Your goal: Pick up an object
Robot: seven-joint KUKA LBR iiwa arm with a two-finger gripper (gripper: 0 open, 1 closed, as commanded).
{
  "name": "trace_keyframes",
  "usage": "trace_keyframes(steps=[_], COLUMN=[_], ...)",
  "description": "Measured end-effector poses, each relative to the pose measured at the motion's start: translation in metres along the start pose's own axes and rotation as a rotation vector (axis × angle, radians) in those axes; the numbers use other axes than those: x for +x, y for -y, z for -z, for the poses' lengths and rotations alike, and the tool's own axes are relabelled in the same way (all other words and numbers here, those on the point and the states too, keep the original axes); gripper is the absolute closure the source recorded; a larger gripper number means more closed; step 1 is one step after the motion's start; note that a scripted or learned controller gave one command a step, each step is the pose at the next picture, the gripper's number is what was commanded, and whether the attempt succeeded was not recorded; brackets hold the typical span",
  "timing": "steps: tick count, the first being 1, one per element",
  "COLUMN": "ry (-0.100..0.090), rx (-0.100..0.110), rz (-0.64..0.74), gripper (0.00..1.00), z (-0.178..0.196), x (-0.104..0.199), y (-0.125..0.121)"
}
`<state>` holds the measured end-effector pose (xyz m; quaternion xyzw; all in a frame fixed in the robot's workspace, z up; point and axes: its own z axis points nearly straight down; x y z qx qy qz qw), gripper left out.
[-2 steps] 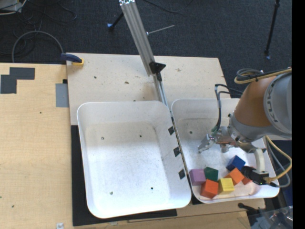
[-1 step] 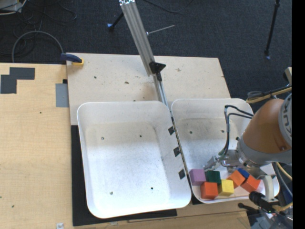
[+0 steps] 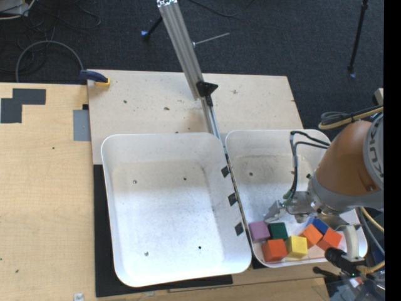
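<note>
- The arm (image 3: 351,168) enters from 3 o'clock, and the gripper (image 3: 289,209) hangs low in the right bin (image 3: 263,149), just above the blocks.
- Whether the gripper is closed on something, I cannot tell.
- The objects lie in a tight group at the 6 o'clock corner of this bin: a purple block (image 3: 259,231), a green block (image 3: 277,230), a red block (image 3: 274,250), a yellow block (image 3: 298,246), an orange block (image 3: 312,235) and a blue block (image 3: 320,224).
- The left bin (image 3: 119,168) is at 9 o'clock of them.
- Risk: the blocks touch each other, so the gripper may land on top of one block instead of going around it.
- Risk: the bin wall is near, so a block can be pushed against it and slip away.
</note>
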<state>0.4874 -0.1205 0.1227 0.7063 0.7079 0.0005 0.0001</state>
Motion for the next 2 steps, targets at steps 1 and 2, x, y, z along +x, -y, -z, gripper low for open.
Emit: trace_keyframes(steps=[1, 2], ry=[0.001, 0.002], rx=[-0.001, -0.001], rz=[-0.003, 0.0], gripper=[0.0, 0.0], z=[0.042, 0.05], x=[-0.008, -0.034], y=[0.0, -0.046])
